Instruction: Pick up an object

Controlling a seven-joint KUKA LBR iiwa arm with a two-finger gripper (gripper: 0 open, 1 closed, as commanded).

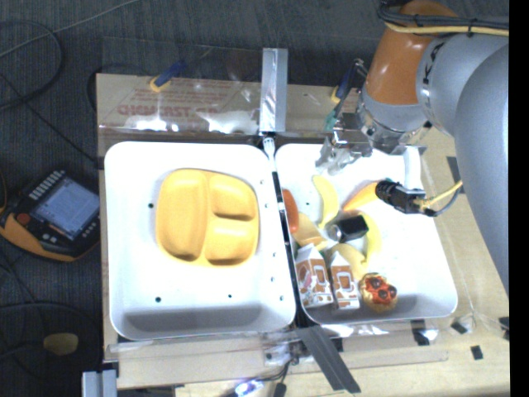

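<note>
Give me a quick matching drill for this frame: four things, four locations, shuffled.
Things:
1. yellow tray
2. tool
3. small cartons
4. handheld pendant

Places:
A. near edge of the right bin
B. on the floor, left of the bench
C. middle of the left bin
D. over the far end of the right bin

Pairs: 1-C, 2-D, 3-A, 4-B

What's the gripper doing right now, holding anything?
Gripper: above the right bin's far end, nothing visibly held; open or shut cannot be told.
</note>
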